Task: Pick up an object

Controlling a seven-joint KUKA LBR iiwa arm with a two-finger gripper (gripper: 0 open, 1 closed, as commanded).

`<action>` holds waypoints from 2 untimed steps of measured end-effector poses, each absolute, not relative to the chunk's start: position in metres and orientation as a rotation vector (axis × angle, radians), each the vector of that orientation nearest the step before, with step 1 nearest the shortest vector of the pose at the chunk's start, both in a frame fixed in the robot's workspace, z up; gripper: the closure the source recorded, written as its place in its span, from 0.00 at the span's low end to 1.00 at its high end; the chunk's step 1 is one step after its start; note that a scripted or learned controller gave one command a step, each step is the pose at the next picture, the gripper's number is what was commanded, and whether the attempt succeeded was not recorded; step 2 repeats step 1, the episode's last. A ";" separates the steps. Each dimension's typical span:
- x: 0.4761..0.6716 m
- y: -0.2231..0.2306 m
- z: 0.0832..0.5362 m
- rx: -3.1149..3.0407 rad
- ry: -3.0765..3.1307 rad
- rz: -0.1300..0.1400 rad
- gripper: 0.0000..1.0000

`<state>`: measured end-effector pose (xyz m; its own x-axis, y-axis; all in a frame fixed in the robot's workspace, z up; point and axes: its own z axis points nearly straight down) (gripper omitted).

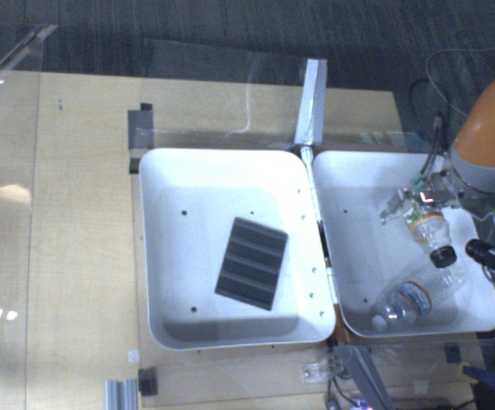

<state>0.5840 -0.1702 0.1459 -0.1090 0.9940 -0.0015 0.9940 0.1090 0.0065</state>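
The end effector [418,202] hangs at three o'clock over the right bin [350,186], seemingly clamped on a small clear plastic bottle [431,233]. The bottle is probably light, slick and crushable, so take its body below the dark cap. A second bottle [409,299] lies at five o'clock.

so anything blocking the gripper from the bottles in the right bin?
Nothing visible. The gripper is low in the right bin, right at the upright-ish bottle with the black cap. The second clear bottle lies flat nearer the front wall, apart from it. The dark ridged pad sits in the left bin.
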 end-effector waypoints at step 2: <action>0.652 -0.122 0.210 1.907 2.492 0.006 1.00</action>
